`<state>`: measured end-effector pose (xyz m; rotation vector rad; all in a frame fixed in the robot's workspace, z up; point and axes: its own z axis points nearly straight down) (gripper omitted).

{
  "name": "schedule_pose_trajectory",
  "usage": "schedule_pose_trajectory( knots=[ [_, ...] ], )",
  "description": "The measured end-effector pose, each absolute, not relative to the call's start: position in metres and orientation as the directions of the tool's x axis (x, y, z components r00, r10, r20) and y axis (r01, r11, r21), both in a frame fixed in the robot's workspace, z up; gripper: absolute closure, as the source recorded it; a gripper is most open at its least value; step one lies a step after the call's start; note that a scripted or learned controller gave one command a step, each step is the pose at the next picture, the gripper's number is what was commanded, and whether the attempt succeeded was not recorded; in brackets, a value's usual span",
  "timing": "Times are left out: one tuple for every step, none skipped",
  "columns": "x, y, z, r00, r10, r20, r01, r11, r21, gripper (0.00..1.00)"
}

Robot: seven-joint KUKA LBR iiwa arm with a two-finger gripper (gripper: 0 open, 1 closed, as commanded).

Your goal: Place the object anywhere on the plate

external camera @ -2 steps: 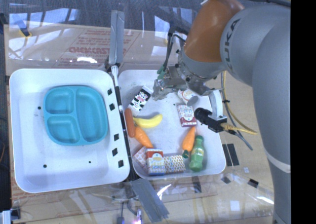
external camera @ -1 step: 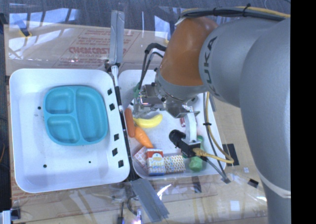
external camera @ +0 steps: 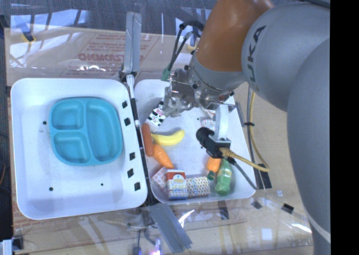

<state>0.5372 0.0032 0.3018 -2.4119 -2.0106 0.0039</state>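
The blue plate (external camera: 86, 130) is seen lying in the left bin (external camera: 22, 136), well apart from the gripper (external camera: 174, 102), which is lowered over the right bin (external camera: 242, 183). A black-and-white object (external camera: 156, 115), possibly the target, is noted just beside it; whether anything is grasped cannot be told.

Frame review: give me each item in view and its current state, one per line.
Plate: in left bin, nothing on it.
Banana: lying in right bin.
Carrot: lying in right bin.
Juice carton: at right bin's front wall.
Green bottle: front right corner.
Gripper: low over right bin.
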Motion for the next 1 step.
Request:
schedule_pose_trajectory(
  knots=[
    [0.5352,0.1123,0.2618,0.160,0.987,-0.002,0.987,-0.160,-0.007,1.00]
  ],
)
